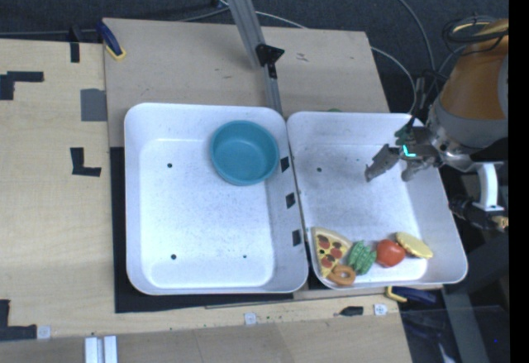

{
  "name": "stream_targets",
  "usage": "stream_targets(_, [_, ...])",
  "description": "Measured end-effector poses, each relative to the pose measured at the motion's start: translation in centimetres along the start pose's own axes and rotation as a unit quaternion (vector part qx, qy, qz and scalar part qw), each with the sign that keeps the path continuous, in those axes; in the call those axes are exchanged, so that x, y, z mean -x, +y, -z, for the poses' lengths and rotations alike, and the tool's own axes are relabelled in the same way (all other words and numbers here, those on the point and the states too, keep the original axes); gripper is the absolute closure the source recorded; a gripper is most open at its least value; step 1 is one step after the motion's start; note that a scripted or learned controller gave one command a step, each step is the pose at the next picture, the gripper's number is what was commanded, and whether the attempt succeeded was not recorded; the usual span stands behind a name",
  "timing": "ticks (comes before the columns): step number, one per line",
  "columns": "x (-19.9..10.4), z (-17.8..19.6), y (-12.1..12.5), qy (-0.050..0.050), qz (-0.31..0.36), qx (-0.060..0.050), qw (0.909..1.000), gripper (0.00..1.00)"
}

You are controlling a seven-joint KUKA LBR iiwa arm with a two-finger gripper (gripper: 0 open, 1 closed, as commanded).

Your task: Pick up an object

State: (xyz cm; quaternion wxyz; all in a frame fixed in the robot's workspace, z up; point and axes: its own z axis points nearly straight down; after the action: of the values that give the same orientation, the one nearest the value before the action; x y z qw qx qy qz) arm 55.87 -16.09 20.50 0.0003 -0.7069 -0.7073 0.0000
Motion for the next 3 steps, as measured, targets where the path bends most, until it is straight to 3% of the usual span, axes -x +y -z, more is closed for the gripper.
stream_targets(1, [0.0,0.0,0.0,0.000,0.000,0.000,1.0000,0.00])
stream_targets(3, [-1.0,-11.1,-0.4,0.000,0.000,-0.003,1.0000,0.00])
